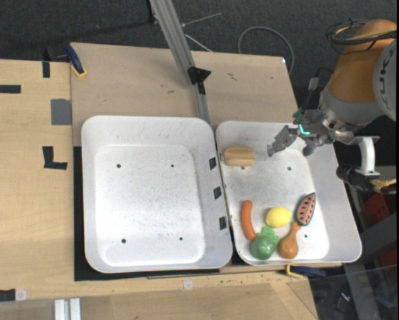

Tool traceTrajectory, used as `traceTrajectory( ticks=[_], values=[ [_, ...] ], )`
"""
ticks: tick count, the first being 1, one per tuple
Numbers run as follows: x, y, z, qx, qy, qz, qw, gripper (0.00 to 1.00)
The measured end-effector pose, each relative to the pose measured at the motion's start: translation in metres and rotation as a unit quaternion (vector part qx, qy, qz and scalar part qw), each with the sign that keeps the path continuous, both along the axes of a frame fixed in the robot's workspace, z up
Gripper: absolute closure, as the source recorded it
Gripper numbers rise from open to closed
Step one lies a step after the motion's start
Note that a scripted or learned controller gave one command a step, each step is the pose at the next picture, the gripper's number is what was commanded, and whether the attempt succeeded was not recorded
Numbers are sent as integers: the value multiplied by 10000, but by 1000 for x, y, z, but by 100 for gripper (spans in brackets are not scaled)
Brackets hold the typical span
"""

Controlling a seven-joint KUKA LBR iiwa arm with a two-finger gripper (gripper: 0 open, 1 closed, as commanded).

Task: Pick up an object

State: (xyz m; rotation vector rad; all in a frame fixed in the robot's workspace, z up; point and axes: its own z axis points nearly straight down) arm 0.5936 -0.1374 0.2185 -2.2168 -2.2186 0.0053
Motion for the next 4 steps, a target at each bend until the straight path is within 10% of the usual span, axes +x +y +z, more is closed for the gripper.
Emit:
traceTrajectory(
  ticks=[4],
  values=[
    [-13,-5,-131,-14,-22,3,10000,0]
  ],
)
